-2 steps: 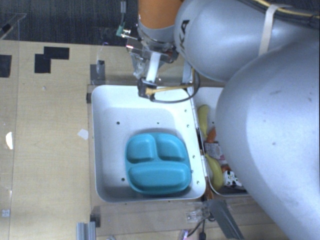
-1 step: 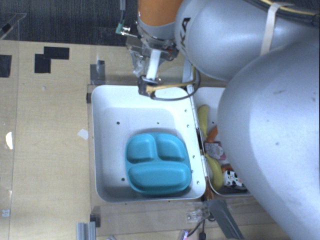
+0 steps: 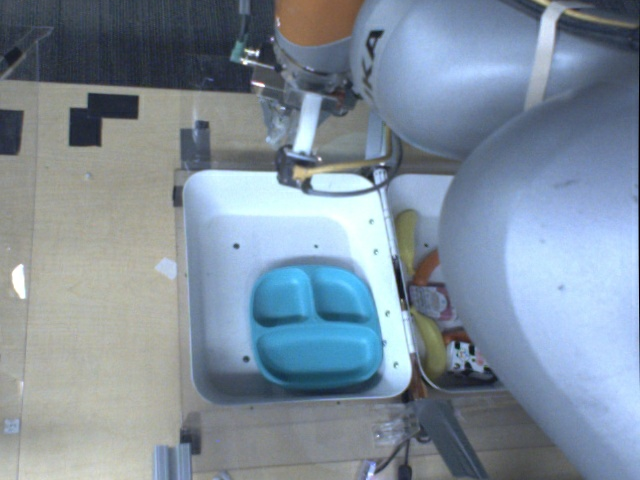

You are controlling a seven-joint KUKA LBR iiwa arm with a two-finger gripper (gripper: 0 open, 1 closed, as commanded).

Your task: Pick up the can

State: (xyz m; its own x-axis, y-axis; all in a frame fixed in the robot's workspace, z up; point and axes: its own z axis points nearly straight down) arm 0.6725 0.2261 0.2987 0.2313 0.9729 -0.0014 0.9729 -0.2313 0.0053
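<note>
hanging above the far rim of the left bin (image 3: 200, 268): one gripper (image 3: 288, 148), at the end of one grey arm (image 3: 520, 218) with an orange band (image 3: 315, 3). two fingers (image 3: 307, 128) parted, with nothing between them. reaching in from the right and covering much of the right bin (image 3: 425, 190).

counting two white bins side by side, touching along their shared wall. holding, in the left bin, one blue tray (image 3: 317, 326) with three compartments (two small ones at the far side, one long one at the near side), sitting toward the near right corner.

lying in the right bin, close to the shared wall: one can (image 3: 430, 298), silvery with a red label, partly hidden by the arm and well apart from the gripper. flanked by two yellow bananas, one banana (image 3: 405, 233) on the far side and a second banana (image 3: 432, 338) on the near side. tucked just beyond the can, one orange piece (image 3: 428, 263). resting nearest the camera, one small black, white and red item (image 3: 468, 358), too blurred to name.
</note>
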